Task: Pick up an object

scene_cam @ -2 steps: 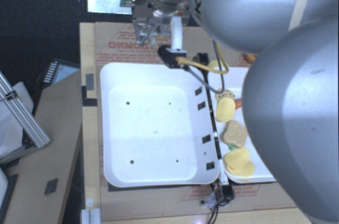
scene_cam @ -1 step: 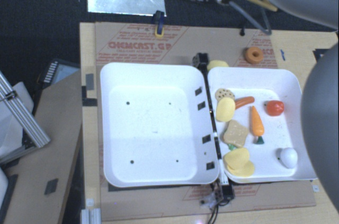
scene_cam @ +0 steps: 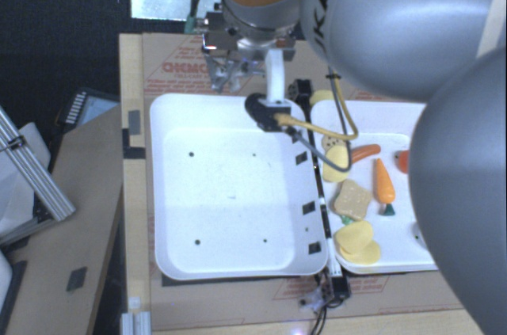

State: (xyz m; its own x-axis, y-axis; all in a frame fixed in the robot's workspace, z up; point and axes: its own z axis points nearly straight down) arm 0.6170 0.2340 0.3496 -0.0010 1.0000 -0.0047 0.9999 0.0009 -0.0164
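**Item 1.** End effector (scene_cam: 230,74), on a grey arm with an orange band. It sits over the far rim of the view-left bin (scene_cam: 230,199), above a printed cardboard sheet (scene_cam: 170,66). Whether it is clenched or released: cannot tell.

**Item 2.** View-left bin, white and shallow. It lies directly camera-side of the end effector.

**Item 3.** View-right bin (scene_cam: 380,119), white. It lies to view right of the end effector and holds the pickable objects, all apart from the end effector.

Contents, nearest the end effector first:
- 1 yellow piece (scene_cam: 322,98) at the far rim
- 1 pale yellow round piece (scene_cam: 337,157)
- 1 red-orange stick (scene_cam: 365,153), touching the round piece
- 1 carrot (scene_cam: 384,181), green end toward the camera
- 1 tan slice (scene_cam: 352,201)
- 1 yellow lobed piece (scene_cam: 357,242), farthest from the end effector, at the near rim
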